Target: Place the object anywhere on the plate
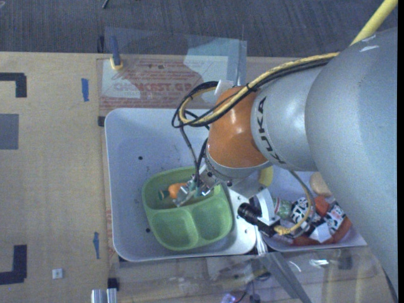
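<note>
A green divided plate [189, 223] lies at the near side of the left white bin [126, 163]. My gripper [189, 191] hangs over the plate's far compartment, reaching down from the orange wrist band above it. A small orange object [173, 189] sits just left of the fingertips, over the plate's far compartment. I cannot tell whether it rests on the plate or is between the fingers.
The right bin [353, 240] holds several small objects, among them a black-and-white toy [300, 208] and a red item [323, 204]. The big grey arm covers much of the right bin. Tan bench surface stretches to the left.
</note>
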### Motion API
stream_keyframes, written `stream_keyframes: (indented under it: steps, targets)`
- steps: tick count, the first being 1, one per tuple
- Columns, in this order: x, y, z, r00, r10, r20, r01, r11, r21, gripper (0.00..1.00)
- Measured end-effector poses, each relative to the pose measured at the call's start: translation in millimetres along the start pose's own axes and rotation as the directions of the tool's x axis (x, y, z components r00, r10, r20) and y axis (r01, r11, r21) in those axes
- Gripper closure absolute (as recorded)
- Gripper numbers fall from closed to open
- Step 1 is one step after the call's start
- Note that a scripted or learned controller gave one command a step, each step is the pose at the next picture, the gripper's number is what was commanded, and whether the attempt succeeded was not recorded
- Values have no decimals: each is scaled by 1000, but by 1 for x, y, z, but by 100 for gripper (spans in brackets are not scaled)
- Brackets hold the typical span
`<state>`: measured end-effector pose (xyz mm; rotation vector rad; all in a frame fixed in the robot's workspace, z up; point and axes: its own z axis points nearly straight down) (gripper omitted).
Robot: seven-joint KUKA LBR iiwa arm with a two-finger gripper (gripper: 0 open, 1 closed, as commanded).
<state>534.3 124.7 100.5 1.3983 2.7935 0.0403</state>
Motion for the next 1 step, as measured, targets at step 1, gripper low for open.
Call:
stream_keyframes:
  steps: [1]
  targets:
    - [-32,-31,-85,985,-175,-8,175,984,28,0]
